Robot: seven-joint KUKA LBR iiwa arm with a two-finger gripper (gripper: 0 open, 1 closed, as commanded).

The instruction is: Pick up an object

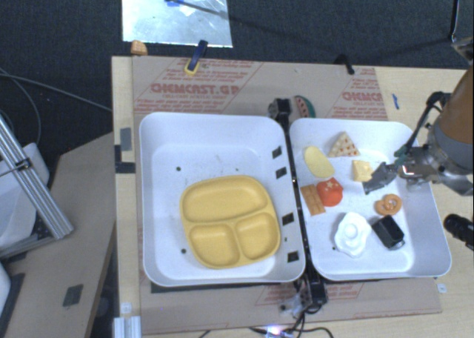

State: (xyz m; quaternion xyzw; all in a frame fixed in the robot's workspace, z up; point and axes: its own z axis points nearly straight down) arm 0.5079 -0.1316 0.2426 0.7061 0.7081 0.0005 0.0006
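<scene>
A: Status on the pick?

B: Not done, by the look of it. Gripper (383,176) is low inside the right bin (426,255), arm coming in from the rt edge, but nothing's lifted. All the toy food sits on the bin floor.

A: Fingers?

B: Look a bit apart, dark tips pointing toward the bin's middle, nothing btwn them as far as I can see. Small and dark tho, so how wide is approx.

A: Likely target?

B: My guess: the yellow cheese cube (361,170), just beside the tips on the far side from the arm, maybe touching, can't tell. Small, pale yellow, blocky, lying flat.

A: Other stuff nearby?

B: Orange ring-shaped piece (388,204) just below the gripper, black block (388,232) further below. Fried egg (352,233) below and away from the arm. Tomato (330,192) and orange cracker strip (312,199) past the cheese; yellow chip-like slice (319,161) and tan wedge (343,145) up beyond it.

A: Left to do?

B: Basically everything: close on sth, lift clear. Left bin (159,181) holds just a yellow divided tray (229,219), well apart from the gripper.
</scene>
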